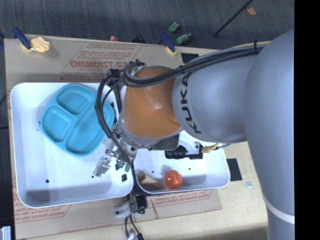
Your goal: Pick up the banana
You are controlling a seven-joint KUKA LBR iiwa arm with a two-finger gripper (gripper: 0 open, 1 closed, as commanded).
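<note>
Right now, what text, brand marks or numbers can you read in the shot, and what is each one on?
"KUKA": black letters on the grey arm, beside its orange band.
"CHEMCAST G...": red print on the cardboard sheet behind the left bin; the rest is hidden.
Smaller red lines around it and on the cardboard's front edge: too blurred to read.

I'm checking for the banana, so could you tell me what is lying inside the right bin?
In the right bin I see a red tomato-like item and a brownish item beside it. The arm covers most of that bin, so anything lying under it is hidden.
</note>
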